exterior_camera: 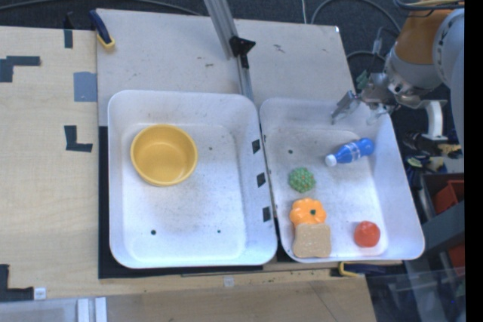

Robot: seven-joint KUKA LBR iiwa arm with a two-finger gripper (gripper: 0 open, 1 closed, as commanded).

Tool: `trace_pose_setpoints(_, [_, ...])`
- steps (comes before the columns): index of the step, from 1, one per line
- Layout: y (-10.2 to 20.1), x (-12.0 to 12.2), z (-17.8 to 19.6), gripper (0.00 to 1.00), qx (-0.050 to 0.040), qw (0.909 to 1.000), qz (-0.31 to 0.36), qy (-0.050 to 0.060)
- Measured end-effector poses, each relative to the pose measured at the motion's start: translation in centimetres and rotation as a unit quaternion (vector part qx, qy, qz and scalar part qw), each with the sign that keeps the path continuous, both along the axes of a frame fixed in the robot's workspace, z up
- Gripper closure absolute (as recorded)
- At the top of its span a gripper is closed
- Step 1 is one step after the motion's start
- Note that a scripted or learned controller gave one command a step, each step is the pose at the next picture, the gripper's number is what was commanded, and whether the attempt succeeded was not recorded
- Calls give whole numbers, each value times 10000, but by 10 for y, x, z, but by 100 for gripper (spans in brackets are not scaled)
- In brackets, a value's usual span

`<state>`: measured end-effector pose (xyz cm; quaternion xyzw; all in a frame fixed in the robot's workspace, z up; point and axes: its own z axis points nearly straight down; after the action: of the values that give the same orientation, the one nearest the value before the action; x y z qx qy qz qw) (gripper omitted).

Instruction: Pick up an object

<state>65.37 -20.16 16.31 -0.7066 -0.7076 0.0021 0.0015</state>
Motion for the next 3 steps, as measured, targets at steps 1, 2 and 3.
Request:
trace_pose_setpoints(1, [0,2,-64,0,2,10000,7,7])
trace_pose_setpoints(2, [1,2,-75,0,-5,10000,7,-15])
trace_pose_setpoints(3, [2,3,-64,100,-10,10000,17,-15])
